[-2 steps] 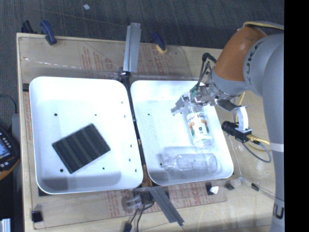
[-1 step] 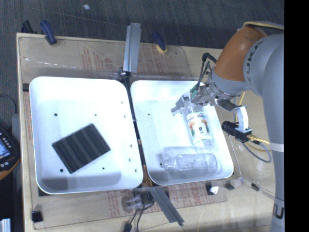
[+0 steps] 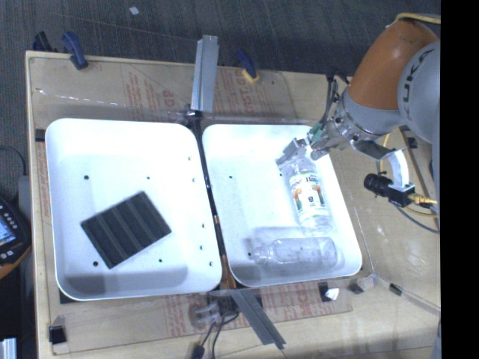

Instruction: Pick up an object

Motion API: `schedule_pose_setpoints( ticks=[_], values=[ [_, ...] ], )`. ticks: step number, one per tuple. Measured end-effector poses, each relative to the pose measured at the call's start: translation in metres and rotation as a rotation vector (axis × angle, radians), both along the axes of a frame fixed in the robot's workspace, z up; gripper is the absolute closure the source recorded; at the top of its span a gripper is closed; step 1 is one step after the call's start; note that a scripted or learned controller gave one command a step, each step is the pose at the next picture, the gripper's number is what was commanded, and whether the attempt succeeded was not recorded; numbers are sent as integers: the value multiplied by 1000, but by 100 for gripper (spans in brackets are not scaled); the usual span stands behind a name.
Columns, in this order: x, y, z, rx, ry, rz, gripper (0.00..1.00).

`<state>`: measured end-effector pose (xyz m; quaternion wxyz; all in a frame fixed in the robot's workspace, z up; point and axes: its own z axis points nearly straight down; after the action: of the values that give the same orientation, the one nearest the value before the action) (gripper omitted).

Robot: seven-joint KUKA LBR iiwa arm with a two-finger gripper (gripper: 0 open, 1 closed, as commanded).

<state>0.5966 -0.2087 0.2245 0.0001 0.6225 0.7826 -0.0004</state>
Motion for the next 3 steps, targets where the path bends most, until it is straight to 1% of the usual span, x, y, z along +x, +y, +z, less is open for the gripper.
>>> schedule_pose_setpoints(
  ticks=[1, 2, 3],
  values=[
    [23, 3, -132, 4, 6, 20, 0],
    [42, 1, -79, 0, -1, 185, 0],
    [61, -1, -15, 0, -2, 221, 0]
  ],
)
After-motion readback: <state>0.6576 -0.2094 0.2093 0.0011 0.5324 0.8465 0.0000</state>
